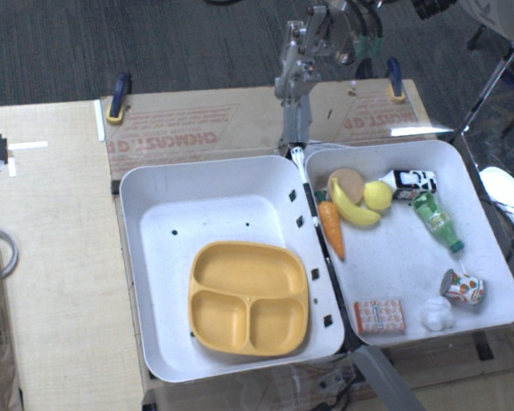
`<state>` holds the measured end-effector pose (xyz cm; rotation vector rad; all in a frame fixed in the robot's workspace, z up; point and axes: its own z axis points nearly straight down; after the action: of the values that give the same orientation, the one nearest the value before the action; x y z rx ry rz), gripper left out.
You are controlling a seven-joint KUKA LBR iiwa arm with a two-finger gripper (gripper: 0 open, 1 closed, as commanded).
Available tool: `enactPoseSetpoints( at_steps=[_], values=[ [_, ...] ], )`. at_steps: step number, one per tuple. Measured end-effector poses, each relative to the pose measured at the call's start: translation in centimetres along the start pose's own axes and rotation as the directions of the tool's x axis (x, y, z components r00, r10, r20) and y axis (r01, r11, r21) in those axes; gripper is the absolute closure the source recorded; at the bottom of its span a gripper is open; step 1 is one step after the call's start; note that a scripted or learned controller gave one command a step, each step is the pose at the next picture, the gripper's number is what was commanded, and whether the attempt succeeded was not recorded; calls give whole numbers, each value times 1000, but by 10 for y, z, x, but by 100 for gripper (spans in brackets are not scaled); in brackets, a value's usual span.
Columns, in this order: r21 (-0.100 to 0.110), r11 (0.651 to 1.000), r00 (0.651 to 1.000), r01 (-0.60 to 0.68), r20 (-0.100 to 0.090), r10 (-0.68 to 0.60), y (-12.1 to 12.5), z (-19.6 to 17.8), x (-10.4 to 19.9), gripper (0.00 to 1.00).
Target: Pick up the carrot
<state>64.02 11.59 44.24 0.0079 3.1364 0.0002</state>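
Camera view showed the bench (55, 265) carrying two shallow white bins side by side. The left bin (149, 210) held a yellow compartment tray (248, 298) toward its near right corner. The right bin (492, 250) held the clutter: the carrot (332, 228) lay along its left wall, tip toward the near edge, with a banana (355, 210) just beside it, a brownish round fruit (347, 182) and a lemon (378, 196) at the far side, a green bottle (438, 221) toward the right wall, and a red packet (379, 317), a small printed carton (464, 288) and a white crumpled lump (437, 317) along the near edge.

The gripper (297, 74) hung high beyond the far edge of the bins, over the cardboard sheet (195, 125), well apart from the carrot; whether it was apart or together could not be told.

The likely trouble was the carrot's spot. It sat hard against the bin wall, so one finger could strike the rim or the divider between the bins on descent. The banana crowded its other side, so a close could catch the banana or nudge the carrot away. Its tapered, smooth body could also slip out of a grasp taken near the tip.

Printing on the cardboard appeared upside down and seemed to read "CHEMICALS GUYS", uncertainly. Labels on the bottle, packet and carton were too small to read.
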Motion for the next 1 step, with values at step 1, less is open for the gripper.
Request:
enactPoseSetpoints(
  at_steps=[1],
  values=[
    [-1,981,981,192,-4,-192,9,141,63,100]
  ],
)
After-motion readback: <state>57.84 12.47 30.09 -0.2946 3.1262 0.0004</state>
